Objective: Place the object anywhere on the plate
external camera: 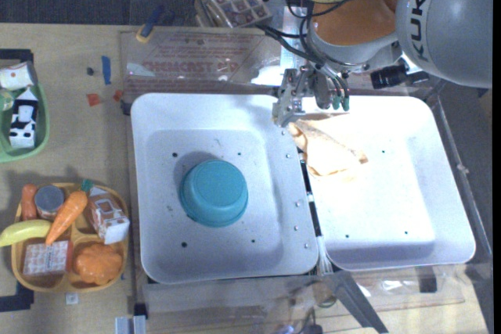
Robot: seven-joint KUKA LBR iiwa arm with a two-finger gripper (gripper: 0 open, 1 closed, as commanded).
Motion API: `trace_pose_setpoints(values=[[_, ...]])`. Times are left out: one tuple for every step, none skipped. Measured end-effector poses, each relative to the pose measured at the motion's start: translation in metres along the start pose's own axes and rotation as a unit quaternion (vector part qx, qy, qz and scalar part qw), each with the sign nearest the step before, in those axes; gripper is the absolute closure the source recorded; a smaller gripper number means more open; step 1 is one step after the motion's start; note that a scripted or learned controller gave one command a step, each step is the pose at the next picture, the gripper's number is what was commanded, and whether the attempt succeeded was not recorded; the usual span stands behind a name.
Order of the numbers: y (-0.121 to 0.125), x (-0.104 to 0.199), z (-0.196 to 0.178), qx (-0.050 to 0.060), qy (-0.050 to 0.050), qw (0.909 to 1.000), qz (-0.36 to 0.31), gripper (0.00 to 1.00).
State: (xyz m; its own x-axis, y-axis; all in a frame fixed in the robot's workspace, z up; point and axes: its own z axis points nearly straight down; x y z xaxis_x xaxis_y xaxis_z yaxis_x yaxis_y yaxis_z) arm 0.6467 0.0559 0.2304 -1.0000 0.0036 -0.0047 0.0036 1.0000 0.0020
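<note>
Tool [291, 115] grip unclear, above object; object [330, 153] flat, tan, crumpled, right bin

A round teal plastic plate [214, 192], which looks turned rim-down like a shallow dome, sits near the middle of the left white bin [156, 129]. A flat, pale tan object with orange-brown edges, like a slice of toast [333, 154], lies in the upper left part of the right white bin [415, 199], near the divide between the bins and well apart from the plate.
</note>
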Motion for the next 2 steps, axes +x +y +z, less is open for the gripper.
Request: trace_pose_setpoints(values=[[0.0496, 0.0124, 0.0020, 0.000, 0.000, 1.0000, -0.003, 1.00], [0.0495, 0.0123, 0.0018, 0.000, 0.000, 1.0000, -0.002, 0.00]])
